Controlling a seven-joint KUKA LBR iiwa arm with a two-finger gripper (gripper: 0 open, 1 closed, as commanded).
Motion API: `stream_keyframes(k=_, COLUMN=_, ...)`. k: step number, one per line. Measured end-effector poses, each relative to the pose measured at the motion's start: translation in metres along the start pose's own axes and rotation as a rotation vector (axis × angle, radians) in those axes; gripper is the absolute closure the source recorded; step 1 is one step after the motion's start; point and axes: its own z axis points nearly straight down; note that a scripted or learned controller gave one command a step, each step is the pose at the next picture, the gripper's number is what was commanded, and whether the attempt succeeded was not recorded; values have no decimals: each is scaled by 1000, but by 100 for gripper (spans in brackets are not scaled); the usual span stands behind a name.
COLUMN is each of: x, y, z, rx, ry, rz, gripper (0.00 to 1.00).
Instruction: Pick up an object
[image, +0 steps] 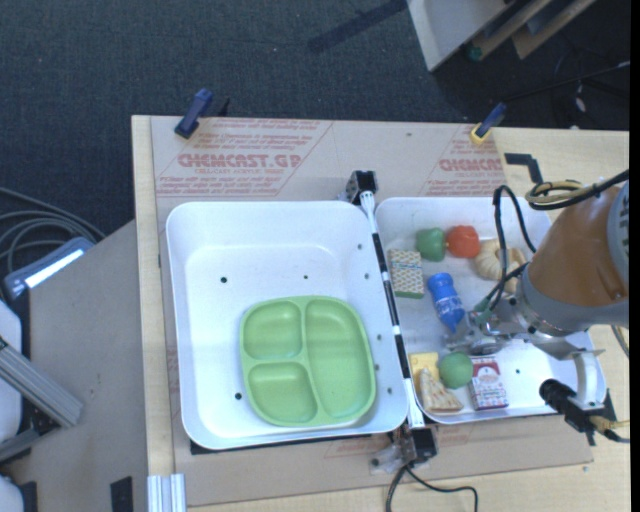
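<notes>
Our gripper (478, 335) hangs low in the right bin (560, 412), just above a green ball (456, 370).
The ball is round and smooth, near the bin's near edge, beside a red and white box (487, 386) and a yellow cracker pack (432, 385); we cannot tell if the fingers are open or shut; a blue bottle (445, 299) lies further back; the grey and orange arm (580, 270) hides part of the bin; the left bin (270, 240) holds a shiny green tray (306, 360) with three parts.

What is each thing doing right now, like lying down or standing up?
green tray: flat in the left bin, right way up
blue bottle: lying on its side in the right bin
green ball: resting near the pincer
pincer: low over the right bin
red box: lying flat
</notes>
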Motion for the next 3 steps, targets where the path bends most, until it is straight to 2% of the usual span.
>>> stream_keyframes(k=1, x=95, y=65, z=-90, rx=0, ry=0, rz=-3, gripper=100)
stream_keyframes(k=2, x=9, y=85, z=-4, rx=5, ry=0, rz=0, gripper=100)
stream_keyframes(k=3, x=10, y=86, z=-5, rx=4, ry=0, rz=-1, gripper=0)
